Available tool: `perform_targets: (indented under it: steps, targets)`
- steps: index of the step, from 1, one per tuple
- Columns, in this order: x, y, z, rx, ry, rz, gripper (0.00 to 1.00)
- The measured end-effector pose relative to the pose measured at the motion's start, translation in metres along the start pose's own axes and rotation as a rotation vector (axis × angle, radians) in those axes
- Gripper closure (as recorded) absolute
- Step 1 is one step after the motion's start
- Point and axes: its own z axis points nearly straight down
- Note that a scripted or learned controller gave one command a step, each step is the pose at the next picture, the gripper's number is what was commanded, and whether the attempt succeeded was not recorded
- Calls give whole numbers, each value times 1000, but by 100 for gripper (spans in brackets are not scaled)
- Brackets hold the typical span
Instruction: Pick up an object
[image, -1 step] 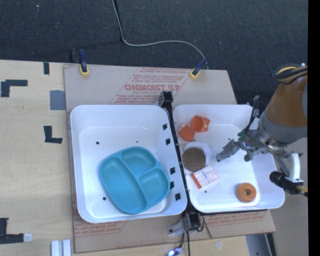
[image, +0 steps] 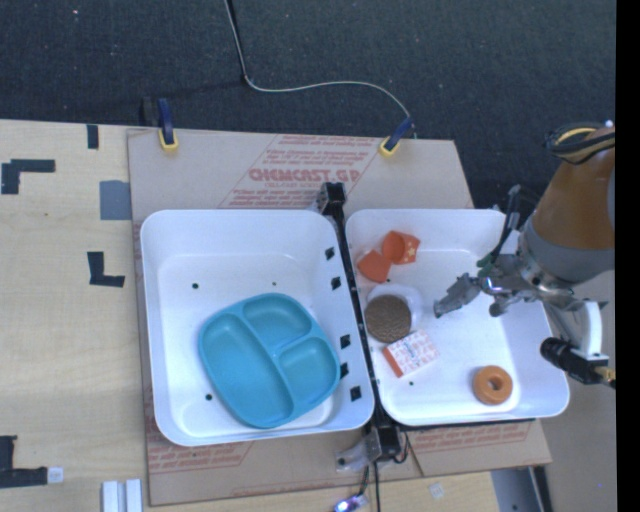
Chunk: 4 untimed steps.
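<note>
My gripper (image: 452, 298) hangs over the middle of the right bin (image: 455, 412), pointing left, with nothing visibly in it. Just to its left lies a brown round disc (image: 388, 317) in a clear cup. An orange crumpled piece (image: 390, 255) rests near the bin's back left corner. A red-and-white packet (image: 411, 354) lies in front of the disc. A tan doughnut ring (image: 493, 384) sits at the front right, below the wrist.
A blue divided plate (image: 268, 357) lies in the left bin (image: 160, 260). A black divider (image: 345, 280) runs between the bins. The arm's orange band (image: 580, 200) stands over the right bin's right rim. A cable (image: 320, 85) loops behind the bench.
</note>
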Motion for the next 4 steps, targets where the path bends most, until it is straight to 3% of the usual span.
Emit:
perform_targets:
  steps: [2, 3, 4]
  targets:
    - [5, 2, 92, 3, 0, 0, 0]
    - [5, 4, 107, -5, 0, 1, 0]
    - [8, 7, 93, -14, 4, -2, 100]
